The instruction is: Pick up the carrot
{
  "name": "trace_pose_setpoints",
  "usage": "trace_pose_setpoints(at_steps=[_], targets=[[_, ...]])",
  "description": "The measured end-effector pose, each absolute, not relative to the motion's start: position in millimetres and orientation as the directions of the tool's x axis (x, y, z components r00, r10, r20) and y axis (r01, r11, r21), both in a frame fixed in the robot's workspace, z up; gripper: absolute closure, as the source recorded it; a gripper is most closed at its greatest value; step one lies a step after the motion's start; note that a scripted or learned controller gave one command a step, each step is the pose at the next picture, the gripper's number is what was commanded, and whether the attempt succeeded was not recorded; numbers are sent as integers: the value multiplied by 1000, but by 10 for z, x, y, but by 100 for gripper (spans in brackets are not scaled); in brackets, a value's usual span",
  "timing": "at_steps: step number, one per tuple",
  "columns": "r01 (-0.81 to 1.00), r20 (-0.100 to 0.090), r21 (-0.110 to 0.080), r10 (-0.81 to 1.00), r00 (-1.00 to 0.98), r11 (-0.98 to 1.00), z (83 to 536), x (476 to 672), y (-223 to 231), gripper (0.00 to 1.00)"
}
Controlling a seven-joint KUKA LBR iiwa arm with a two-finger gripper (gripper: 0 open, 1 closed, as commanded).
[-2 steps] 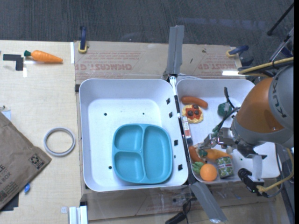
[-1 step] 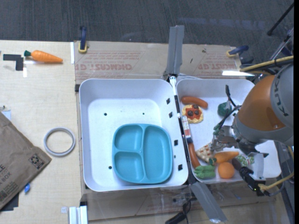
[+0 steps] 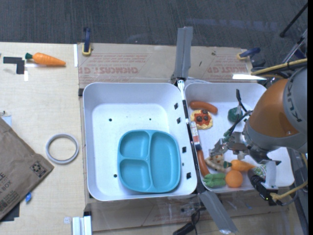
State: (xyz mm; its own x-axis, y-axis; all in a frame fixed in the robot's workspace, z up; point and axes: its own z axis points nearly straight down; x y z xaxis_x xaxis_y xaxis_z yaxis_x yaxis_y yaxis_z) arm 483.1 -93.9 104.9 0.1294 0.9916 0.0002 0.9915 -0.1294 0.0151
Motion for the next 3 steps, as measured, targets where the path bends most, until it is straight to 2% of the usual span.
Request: trace_pose_setpoints(at_steps=[1, 2, 3], targets=[[996, -3, 10, 996, 87, -87, 962, 4802, -1653, 0], [993, -3, 6, 993, -116, 116, 945, 4797, -1465, 0], [1000, -1, -1, 1000, 5, -5, 1697, 4777, -1753, 0]])
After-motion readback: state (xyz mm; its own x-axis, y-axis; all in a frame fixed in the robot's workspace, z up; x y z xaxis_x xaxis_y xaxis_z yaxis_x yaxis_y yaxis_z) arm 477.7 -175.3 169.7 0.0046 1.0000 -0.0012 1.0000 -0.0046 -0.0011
